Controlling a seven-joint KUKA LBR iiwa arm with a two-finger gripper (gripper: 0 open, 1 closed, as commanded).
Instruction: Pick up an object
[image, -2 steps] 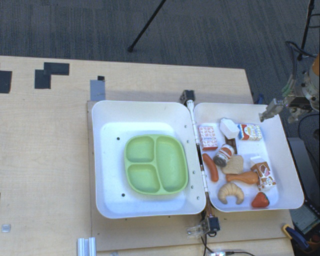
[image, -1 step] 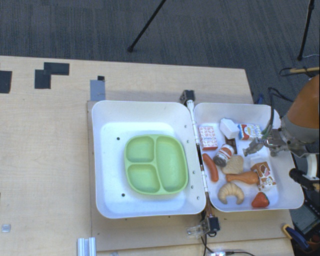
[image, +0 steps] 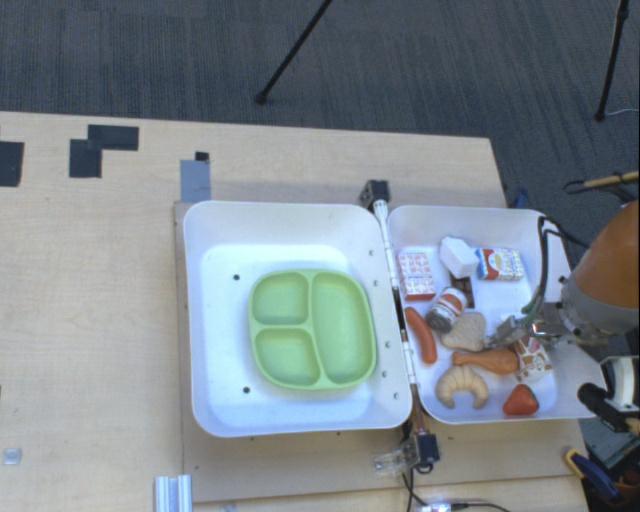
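one tool (image: 520, 330) low in the right bin (image: 560, 405), over the carrot (image: 487, 360); its opening cannot be told

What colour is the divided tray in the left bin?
Light green; the divided tray shows best in the camera view.

Pale wooden bench (image: 90, 300) on dark grey carpet (image: 150, 50).
Black tape patches (image: 100, 150) at ten o'clock; thin black legs (image: 295, 55), perhaps a tripod's, at twelve.
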